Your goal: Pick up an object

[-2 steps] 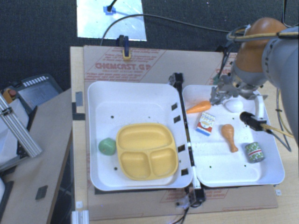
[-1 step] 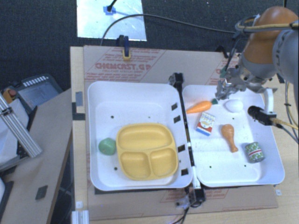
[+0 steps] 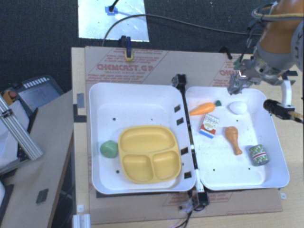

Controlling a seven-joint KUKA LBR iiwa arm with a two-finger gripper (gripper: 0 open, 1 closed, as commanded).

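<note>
On the counter [image 3: 142, 61], two shallow white bins are set side by side on a sheet of printed cardboard. The left bin [image 3: 137, 96] is occupied by a yellow divided plate [image 3: 149, 153] with three compartments, placed toward the near right part of the bin. A small green ball [image 3: 109, 148] is seen just beside the plate's left edge.

The right bin [image 3: 275, 175] is seen to hold five small things, all lying apart from one another. An orange carrot [image 3: 203, 109] is laid near the far left corner, tilted, with its green top pointing right. A white egg [image 3: 238, 108] is placed near the far edge, to the right of the carrot. A small red, white and blue carton [image 3: 209, 125] is found just below the carrot. A brown chicken drumstick [image 3: 232, 139] lies near the middle, and a green patterned can [image 3: 259, 155] is lying on its side near the right wall.

From the upper right, the grey and orange arm is extended, and its gripper [image 3: 236, 85] is held over the far edge of the right bin, just above the egg. Whether the fingers are spread or pressed together cannot be told; nothing is seen between them.
</note>
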